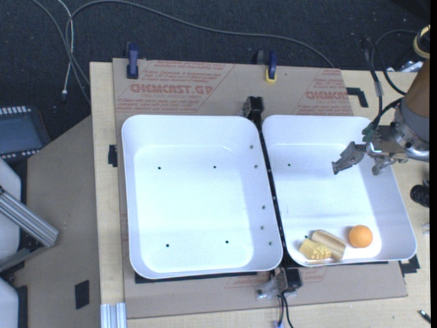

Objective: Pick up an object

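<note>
reaching in from the right, the arm (416, 108) is cut off at the picture's edge, so most of it is hidden. its tool (362, 157) hangs over the upper right part of the right bin (321, 132). one dark finger (347, 158) points left over the white floor, a paler one sits nearer the wrist, and they look spread apart with nothing between them, though that end is small and a bit blurred.

down in the near corner of the right bin lie three things close together: an orange ball (360, 236), a tan roll-shaped piece (329, 240) just left of it, and a yellow knobbly piece (315, 251) touching the roll's near side. what the last two really are is hard to make out. all three are well apart from the tool.

the left bin (136, 183) sits beside it on the bench (102, 183), with a board (171, 86) printed in red, partly covered by the bins, lying under both. two blue clamps (132, 60) pinch the board's far edge. cables (68, 19) trail over the dark floor behind.
</note>
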### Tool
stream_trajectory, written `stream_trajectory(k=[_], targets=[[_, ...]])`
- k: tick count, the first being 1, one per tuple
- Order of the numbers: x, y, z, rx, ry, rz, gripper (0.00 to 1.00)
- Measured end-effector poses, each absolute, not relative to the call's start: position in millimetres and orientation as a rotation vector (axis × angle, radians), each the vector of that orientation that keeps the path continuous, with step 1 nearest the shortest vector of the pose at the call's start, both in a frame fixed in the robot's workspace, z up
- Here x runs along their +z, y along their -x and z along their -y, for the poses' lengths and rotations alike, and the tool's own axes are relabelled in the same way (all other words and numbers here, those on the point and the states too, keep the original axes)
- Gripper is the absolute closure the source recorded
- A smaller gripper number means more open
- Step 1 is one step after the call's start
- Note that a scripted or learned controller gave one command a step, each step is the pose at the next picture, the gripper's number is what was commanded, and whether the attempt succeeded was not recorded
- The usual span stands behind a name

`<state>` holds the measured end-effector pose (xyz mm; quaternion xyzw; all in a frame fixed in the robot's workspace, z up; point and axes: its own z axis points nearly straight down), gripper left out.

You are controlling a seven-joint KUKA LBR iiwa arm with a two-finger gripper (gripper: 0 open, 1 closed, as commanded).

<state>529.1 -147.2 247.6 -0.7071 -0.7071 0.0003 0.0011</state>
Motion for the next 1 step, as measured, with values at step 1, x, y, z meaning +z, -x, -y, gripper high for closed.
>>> stream_trajectory(k=[1], targets=[[187.8, -511.9, 191.2, 0.004, 2.241, 2.197, 0.00]])
